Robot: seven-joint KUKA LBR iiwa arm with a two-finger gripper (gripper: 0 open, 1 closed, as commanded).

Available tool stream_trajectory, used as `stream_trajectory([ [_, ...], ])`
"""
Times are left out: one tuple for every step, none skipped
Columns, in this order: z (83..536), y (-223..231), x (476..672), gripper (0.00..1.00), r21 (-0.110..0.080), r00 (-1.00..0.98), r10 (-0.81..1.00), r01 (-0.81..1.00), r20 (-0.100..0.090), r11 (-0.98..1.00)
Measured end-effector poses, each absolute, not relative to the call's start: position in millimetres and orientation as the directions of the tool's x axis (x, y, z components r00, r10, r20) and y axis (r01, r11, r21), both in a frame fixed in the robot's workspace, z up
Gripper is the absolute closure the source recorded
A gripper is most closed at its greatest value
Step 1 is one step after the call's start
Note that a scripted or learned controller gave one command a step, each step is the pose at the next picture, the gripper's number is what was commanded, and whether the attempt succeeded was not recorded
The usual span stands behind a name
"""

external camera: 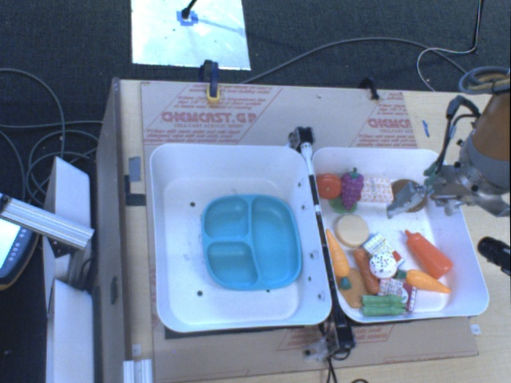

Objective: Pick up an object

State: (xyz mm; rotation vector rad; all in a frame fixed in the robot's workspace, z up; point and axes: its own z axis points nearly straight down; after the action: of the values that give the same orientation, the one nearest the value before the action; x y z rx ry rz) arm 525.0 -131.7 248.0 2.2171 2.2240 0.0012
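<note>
Because the gripper is being held over a crowded right bin, a neighbour could be nudged or a slanted grasp could slip. In the camera view, whether its fingers are open cannot be told, nor whether anything is being held. Just below it, a glossy orange bottle is lying tilted, beside small toy foods.

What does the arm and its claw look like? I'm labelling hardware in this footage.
The arm is grey, with an orange band near the top right corner and a rounded metallic wrist housing. Grey cable loops run beside the wrist. The claw is dull grey metal with short, blocky fingers, above the right white bin.
</note>
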Motion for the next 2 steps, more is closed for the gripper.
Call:
stream_trajectory([
  [95, -82, 518.2, 0.00, 0.006, -0.003, 1.000, 1.000, 0.000, 0.003],
  [85, -97, 599.7, 0.00, 0.002, -0.003, 1.000, 1.000, 0.000, 0.003],
])
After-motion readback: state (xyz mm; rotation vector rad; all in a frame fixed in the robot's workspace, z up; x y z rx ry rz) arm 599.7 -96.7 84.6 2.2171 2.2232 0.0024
